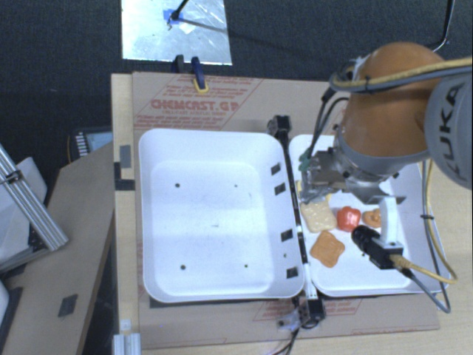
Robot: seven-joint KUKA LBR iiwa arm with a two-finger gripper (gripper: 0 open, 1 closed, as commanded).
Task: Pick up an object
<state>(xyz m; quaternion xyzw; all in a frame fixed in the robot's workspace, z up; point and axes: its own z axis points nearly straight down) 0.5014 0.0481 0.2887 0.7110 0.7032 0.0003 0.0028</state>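
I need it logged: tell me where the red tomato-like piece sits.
The red tomato-like piece lies in the right bin, between the pale bread-like slice on its left and a small orange piece on its right, just below the arm's wrist.

Bench [126,220] bears cardboard sheet [199,98], two white bins [214,143].

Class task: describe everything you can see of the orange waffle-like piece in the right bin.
The orange piece is a flat, roughly square slab with rounded corners and a bumpy, waffle-like top; it looks like plastic toy food. It lies flat on the floor of the right bin, near the divider between the bins, turned cornerwise. A paler tan piece lies just above it, perhaps touching. Nothing grips it.
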